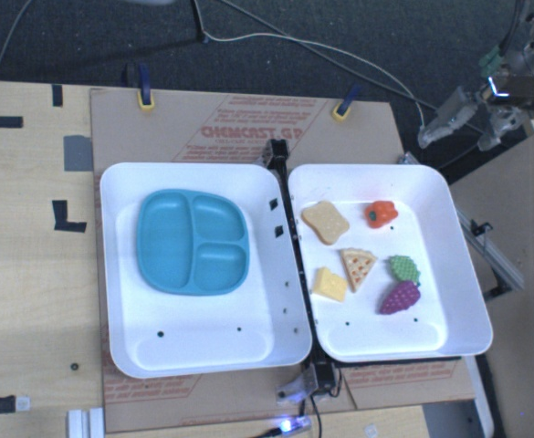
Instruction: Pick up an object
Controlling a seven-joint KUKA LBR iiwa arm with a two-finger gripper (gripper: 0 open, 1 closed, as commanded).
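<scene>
Presently, the left bin (120, 336) holds one blue divided plate (193, 242). The right bin (431, 336) holds six items: bread slice (325, 222), tomato (382, 213), waffle wedge (358, 266), cheese (330, 284), green piece (403, 267), purple grapes (400, 297). The gripper (472, 117) sits beyond that bin's far right corner

Blue divided plate (193, 243) in left bin (120, 336); toy foods in right bin (431, 336).

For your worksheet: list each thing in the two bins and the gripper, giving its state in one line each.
Blue plate: flat in left bin, nothing on it.
Bread slice: lying flat, right bin.
Tomato: loose.
Waffle wedge: flat.
Cheese: flat.
Broccoli: loose.
Grapes: loose.
Gripper: outside the bins.
</scene>
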